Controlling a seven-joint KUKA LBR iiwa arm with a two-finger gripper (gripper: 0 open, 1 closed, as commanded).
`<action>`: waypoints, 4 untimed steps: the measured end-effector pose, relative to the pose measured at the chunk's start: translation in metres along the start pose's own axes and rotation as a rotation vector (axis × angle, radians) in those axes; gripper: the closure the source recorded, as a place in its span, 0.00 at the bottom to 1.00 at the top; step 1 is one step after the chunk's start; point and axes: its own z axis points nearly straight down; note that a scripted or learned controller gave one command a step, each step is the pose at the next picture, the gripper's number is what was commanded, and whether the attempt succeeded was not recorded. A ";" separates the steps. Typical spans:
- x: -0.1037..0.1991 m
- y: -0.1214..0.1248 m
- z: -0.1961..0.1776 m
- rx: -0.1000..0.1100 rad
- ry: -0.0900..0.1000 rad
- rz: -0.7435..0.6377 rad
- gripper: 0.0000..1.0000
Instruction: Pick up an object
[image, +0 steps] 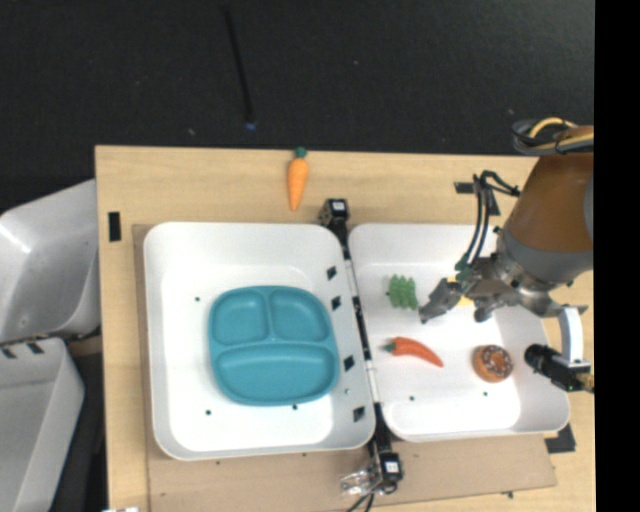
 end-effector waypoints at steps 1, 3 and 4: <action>0.000 0.003 -0.006 -0.013 -0.002 -0.003 0.00; -0.004 0.011 0.105 -0.008 -0.002 0.000 0.00; -0.006 0.012 0.092 -0.013 -0.003 0.006 1.00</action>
